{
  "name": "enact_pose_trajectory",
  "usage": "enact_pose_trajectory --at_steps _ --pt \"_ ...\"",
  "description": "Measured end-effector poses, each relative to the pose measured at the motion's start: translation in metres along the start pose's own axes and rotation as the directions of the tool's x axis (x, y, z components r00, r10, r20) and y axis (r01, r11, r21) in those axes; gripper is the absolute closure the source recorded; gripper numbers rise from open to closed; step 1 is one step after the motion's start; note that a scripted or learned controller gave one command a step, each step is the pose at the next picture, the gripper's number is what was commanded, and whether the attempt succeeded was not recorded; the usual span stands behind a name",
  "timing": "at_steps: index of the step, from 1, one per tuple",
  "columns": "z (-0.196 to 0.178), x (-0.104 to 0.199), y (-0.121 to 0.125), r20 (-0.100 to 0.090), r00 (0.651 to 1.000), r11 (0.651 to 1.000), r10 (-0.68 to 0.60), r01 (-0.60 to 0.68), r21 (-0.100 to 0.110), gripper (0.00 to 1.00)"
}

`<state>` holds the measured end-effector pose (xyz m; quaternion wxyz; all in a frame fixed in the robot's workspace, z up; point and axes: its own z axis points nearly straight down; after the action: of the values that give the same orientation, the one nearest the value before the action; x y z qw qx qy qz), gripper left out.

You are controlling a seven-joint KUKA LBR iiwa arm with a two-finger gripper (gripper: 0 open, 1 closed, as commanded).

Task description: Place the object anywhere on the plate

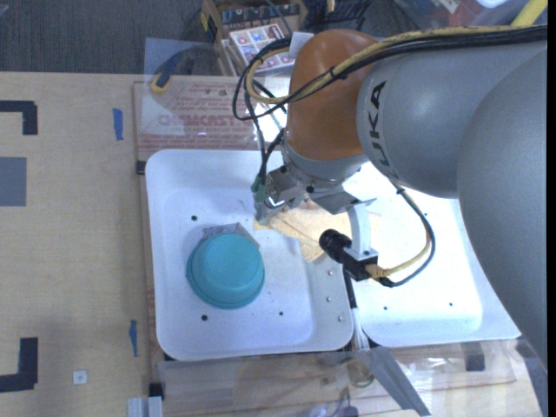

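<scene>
Nearest the camera runs the front rim of the left bin (252,347), and just behind that rim, in the bin's near-left part, sits a blue bowl (226,270), round and seemingly mouth-down, though its rim is hard to read from this angle. Touching the bowl's far side is a small grey scrap (222,231), crumpled and partly hidden by the bowl. To the right of the bowl and a little farther back lies a flat tan piece (301,228), on the bin floor near the wall between the two bins; the robot's wrist covers its far part, so its outline is cut off and I cannot say what it is. Which of these is the task's object, and which the plate, cannot be told for sure. The gripper (265,200) hangs just beyond the bowl, over the near-left edge of the tan piece; whether it is spread or pressed together cannot be made out, and nothing can be seen pinched in it. The right bin (434,313), right of the bowl, is glaring white and largely hidden by the grey arm (460,102). The orange band (323,94) rises behind the bowl. Farther still lie a printed sheet (195,111) on the bench (69,233) and blurred boxes (254,23).
</scene>
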<state>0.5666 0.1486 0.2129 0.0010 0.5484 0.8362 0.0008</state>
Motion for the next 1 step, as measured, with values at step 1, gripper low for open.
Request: enact_pose_trajectory --at_steps 1 --pt "0.0177 0.0433 0.0058 -0.002 0.995 0.995 -0.100 0.100 0.005 1.00"
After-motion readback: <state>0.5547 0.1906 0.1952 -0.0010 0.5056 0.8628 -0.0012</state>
